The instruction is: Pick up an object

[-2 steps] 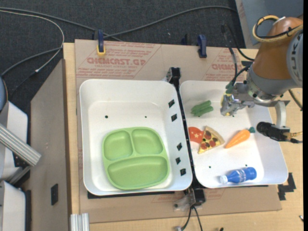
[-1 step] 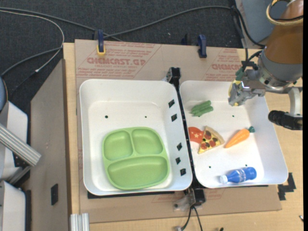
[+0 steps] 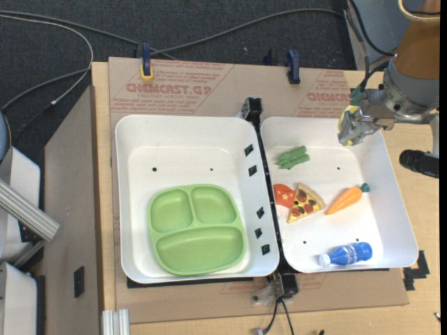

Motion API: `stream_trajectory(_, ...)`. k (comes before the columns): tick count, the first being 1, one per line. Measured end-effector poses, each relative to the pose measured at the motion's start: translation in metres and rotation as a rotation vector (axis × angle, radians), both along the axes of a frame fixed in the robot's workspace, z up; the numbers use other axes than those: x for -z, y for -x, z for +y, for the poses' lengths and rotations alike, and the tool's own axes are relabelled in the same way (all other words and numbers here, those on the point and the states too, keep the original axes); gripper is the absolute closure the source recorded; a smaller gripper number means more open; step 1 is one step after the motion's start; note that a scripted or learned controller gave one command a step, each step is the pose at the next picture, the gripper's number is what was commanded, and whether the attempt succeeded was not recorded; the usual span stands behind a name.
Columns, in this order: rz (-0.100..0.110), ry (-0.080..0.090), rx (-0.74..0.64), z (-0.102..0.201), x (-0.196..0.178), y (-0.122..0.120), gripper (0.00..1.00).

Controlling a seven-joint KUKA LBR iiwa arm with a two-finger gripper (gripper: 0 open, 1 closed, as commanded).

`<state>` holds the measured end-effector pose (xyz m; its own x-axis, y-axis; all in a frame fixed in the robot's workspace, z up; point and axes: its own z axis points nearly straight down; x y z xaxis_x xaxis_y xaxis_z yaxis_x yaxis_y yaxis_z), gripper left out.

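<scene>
A: What is being shown in the camera view?

B: Two white bins are being carried side by side on the surface (image 3: 209,82). A green divided plate (image 3: 198,229) is being held in the left bin (image 3: 133,187). In the right bin (image 3: 391,215), a green bean pod (image 3: 292,157), a pizza slice (image 3: 305,202), a red piece (image 3: 283,195) touching that slice, a carrot (image 3: 346,199) and a blue bottle (image 3: 346,254) are lying well spread.

A: And the hand?

B: The hand (image 3: 355,125) is being held over the right bin's far right corner, apart from every object. Whether it is parted or closed cannot be told, and nothing is being seen in it.

A: How is the step best being done?

B: By judgement, the carrot or the pod is being favoured, each lying clear of its neighbours. The hand should be centred above the chosen object and closed across its narrow width, so that the bin wall is not being struck.
</scene>
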<state>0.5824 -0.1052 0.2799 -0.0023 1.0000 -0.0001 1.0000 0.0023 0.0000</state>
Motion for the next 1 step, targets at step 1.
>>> stream_trajectory(1, 0.007, -0.003, -0.004, 0.0509, 0.0128, -0.0056, 1.00)
